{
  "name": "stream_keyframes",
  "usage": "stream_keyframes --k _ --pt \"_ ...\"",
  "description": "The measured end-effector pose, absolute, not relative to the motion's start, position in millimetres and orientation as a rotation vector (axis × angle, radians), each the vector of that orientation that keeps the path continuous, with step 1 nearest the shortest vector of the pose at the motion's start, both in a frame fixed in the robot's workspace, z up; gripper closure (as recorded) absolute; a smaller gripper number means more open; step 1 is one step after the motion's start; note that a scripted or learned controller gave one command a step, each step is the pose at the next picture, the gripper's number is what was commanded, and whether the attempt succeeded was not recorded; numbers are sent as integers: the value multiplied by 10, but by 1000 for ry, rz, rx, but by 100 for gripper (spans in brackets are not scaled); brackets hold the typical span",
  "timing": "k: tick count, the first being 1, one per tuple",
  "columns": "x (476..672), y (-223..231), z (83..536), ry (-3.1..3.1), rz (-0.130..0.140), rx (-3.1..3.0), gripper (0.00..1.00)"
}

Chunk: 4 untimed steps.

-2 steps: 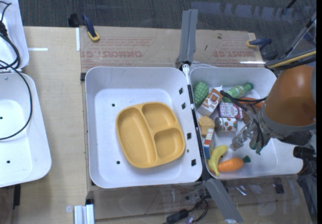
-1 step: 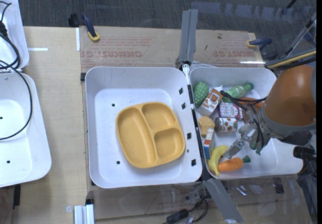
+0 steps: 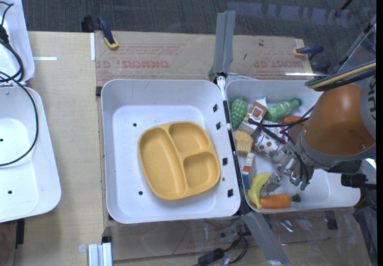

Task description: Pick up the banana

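Two shallow white bins side by side on bench. Landmark = left bin [image 3: 119, 157].

Left bin: biggest item, holding yellow 3-compartment tray [image 3: 178, 159] roughly mid-floor, tilted a bit vs bin walls. Small dark holes dotted over bin floor.

Right bin [image 3: 341, 196]: touching left bin's right wall, full of clutter at its left half.

Arm [image 3: 338, 121]: reaching in from far right of left bin, orange band big in view, grey part below, over right bin's right half. Cables trailing off wrist twd the clutter.

Gripper [image 3: 276, 181]: just right of left bin's lower-right corner, low in right bin, pointing down-left. Jaw state — can't tell, tips lost in clutter/cables. Nothing seen clearly betw fingers.

Banana [image 3: 257, 189]: yellow, curved, lying in right bin just past left bin's right wall, near its lower-right corner. Gripper tip right beside/touching it; contact not certain. Resting on bin floor, not lifted as far as visible.

Carrot-like orange item [image 3: 275, 201]: just below banana, right of left bin's bottom corner.

Green bottle [image 3: 282, 107]: right of left bin's upper-right area, lying tilted.

Green bumpy item [image 3: 239, 111]: hugging left bin's right wall, upper part.

Small carton [image 3: 256, 113]: betw green bumpy item & bottle.

Waffle-ish tan item [image 3: 243, 141]: beside left bin's right wall, mid-height.
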<state>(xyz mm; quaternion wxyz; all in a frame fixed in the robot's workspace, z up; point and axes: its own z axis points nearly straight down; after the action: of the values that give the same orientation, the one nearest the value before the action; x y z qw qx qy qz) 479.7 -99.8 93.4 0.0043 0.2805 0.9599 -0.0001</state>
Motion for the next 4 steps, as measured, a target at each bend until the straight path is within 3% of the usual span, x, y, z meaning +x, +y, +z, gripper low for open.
stream_keyframes --k 1,2,3,4 --pt "4798 -995 1016 3007 2 885 100" --pt "4785 -104 1915 2868 0 1277 100" --pt "4785 -105 1915 2868 0 1277 0" --pt "4781 -732 1916 2923 -1 1145 0"
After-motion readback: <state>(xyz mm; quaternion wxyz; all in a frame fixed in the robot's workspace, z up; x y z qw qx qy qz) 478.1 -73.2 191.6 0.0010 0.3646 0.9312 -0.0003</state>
